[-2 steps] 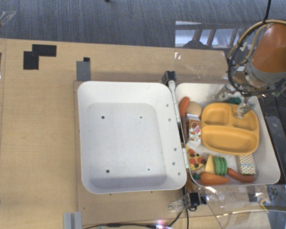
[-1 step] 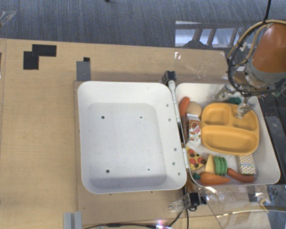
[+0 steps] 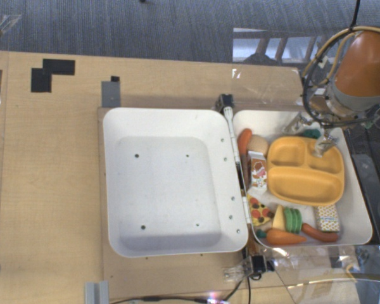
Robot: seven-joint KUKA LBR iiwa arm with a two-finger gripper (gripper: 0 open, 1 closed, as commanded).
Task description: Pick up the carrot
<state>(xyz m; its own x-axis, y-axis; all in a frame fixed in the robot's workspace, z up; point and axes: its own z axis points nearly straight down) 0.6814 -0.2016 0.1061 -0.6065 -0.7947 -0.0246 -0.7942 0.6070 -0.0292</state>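
A yellow divided tray (image 3: 307, 189) is lying in the right bin (image 3: 361, 233), right of centre. A small carton (image 3: 258, 171) is sitting just left of it, a pizza slice (image 3: 259, 212) below. The left bin (image 3: 171, 182) is occupying the middle of the frame.

Two white bins (image 3: 164, 122), one yellow tray (image 3: 304, 185), one carrot (image 3: 285, 237).

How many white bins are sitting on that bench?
2. The left bin lies mid-bench; the right bin sits beside it, holding the toy food, including the carrot, under the gripper.
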